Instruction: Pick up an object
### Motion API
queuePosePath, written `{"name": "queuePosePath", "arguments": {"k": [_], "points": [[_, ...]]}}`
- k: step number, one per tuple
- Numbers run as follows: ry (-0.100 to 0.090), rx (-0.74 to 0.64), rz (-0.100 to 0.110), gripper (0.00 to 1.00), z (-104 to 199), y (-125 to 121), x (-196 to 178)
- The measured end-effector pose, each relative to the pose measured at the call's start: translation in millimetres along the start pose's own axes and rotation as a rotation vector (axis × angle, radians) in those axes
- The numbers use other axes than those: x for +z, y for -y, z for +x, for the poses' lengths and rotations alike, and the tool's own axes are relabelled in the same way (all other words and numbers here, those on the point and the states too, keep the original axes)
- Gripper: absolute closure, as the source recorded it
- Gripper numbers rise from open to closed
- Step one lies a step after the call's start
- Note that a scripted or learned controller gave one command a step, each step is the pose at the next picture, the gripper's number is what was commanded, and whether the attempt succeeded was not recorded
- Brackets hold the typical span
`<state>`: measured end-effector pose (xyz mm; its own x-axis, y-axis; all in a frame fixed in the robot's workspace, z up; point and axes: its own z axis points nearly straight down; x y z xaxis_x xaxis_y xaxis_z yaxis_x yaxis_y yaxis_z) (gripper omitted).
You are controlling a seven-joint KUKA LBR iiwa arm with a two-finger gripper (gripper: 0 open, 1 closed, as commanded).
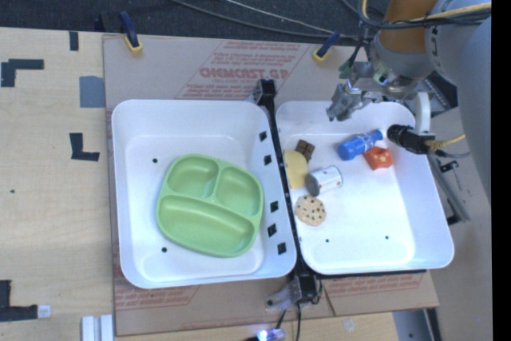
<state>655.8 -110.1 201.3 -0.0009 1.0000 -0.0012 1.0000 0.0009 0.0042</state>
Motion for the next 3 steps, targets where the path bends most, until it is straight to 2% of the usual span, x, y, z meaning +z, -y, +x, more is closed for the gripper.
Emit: {"name": "queuePosePath", "arguments": {"k": [1, 2, 3], "points": [[0.0, -0.002, -0.002, 1.0, 5, -7, -61], [-0.002, -0.005, 0.005, 1.0, 59, -6, -64], [-0.002, -0.006, 0.007, 1.0, 117, -2, -44]]}}
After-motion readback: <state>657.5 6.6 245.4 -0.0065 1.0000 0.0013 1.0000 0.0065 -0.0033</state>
